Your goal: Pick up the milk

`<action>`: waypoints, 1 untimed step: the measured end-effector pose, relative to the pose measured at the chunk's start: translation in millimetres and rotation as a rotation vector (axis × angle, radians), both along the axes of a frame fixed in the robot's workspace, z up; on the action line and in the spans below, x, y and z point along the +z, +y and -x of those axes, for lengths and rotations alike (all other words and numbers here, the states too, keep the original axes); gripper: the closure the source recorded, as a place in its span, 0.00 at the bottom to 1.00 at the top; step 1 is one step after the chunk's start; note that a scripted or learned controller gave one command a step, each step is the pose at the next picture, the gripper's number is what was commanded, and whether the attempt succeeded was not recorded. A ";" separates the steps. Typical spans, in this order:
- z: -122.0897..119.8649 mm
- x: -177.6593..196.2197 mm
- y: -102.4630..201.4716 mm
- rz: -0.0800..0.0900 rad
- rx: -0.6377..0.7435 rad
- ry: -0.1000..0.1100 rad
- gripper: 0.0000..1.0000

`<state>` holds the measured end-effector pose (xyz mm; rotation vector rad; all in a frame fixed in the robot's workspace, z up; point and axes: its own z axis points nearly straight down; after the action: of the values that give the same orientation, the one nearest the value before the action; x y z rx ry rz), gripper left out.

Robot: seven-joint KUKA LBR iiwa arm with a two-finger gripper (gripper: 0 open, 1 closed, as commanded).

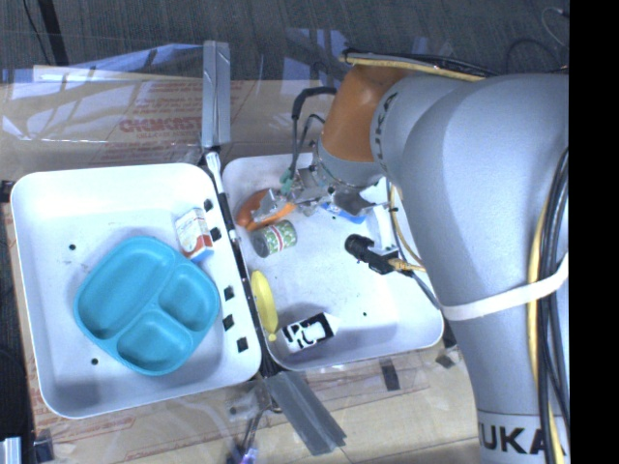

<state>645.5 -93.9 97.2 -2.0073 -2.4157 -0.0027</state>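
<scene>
Gripper [295,193] hangs low in the right bin [411,332]; whether it grips anything cannot be told. Nearer lie a black-and-white packet [308,331] and a smooth yellow banana [264,303]. Farther left, the boxy milk carton [193,232] touches a glossy blue divided plate [147,303].

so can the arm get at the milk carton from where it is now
Probably yes, though not at once. The milk carton lies in the left bin, beside the blue divided plate, with nothing on top of it. The gripper is over the right bin, so it must cross the divider.
</scene>
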 end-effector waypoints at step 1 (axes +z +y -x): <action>84.1 -6.1 -20.8 0.001 0.091 0.005 0.00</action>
<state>561.3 -114.7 91.1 -1.8930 -2.5020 0.0029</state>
